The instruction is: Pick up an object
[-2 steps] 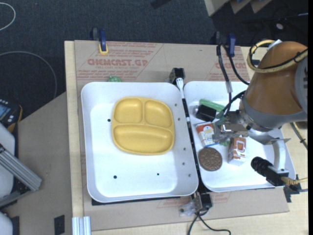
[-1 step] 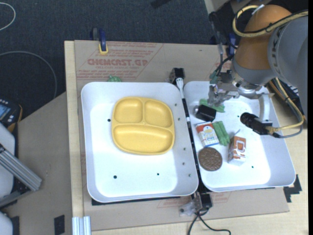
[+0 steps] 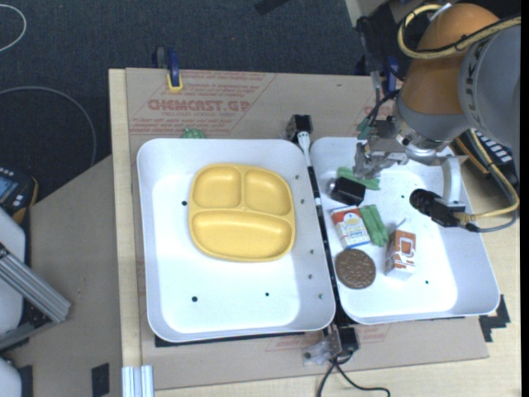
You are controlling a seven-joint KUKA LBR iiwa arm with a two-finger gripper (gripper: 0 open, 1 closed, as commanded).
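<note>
**objects in the right bin, gripper low at its far end**

objects (image 3: 364, 228) lie loosely grouped in the left half of the right bin (image 3: 463, 304), close to the wall it shares with the left bin (image 3: 165, 246). at the far end of the group is a green strip (image 3: 368, 180), lying flat. a black block (image 3: 348, 191) sits against its near side. nearer the camera is a red, white and blue card (image 3: 350, 227), with a green stick (image 3: 377, 224) just beside it on the right. a brown disc (image 3: 355, 269) lies just below the card, at the near end of the group. to the right of the disc and stick is an orange and white packet (image 3: 402, 251), slightly tilted.

the gripper (image 3: 369, 159) hangs over the far end of the right bin, directly above the green strip and close to it. the arm (image 3: 446, 73) reaches in from the right and covers the bin's far right corner. whether the gripper is spread or closed cannot be told from this angle, and nothing can be seen held in it.

the left bin holds a yellow plate (image 3: 242, 212) with three compartments. it lies flat in the far half of that bin, well apart from the gripper. both bins rest on a brown board (image 3: 132, 139).
</note>
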